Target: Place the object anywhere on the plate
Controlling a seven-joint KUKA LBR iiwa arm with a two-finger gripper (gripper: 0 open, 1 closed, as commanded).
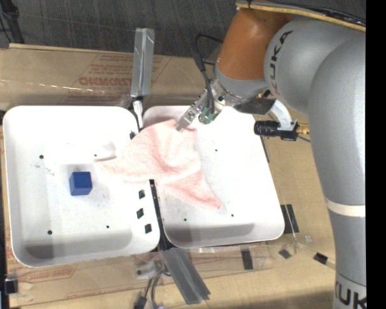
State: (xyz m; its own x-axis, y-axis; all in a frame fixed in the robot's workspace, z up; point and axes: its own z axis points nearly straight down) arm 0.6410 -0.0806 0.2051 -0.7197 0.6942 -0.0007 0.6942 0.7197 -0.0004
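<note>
Claw (192, 117) grips the far corner of the pink cloth (167, 159), which drapes across the divider between both white bins, blue cube (81, 183) sitting apart.

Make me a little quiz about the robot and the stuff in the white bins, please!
1. True or false: the blue cube sits in the left bin.
2. What does the pink cloth lie across? A) just the left bin B) the rims where both bins meet C) the cardboard
3. Fill in: the gripper is at the cloth's ____ edge, in the right bin.

Key: 1 true. 2 B. 3 far (top) edge.
</note>
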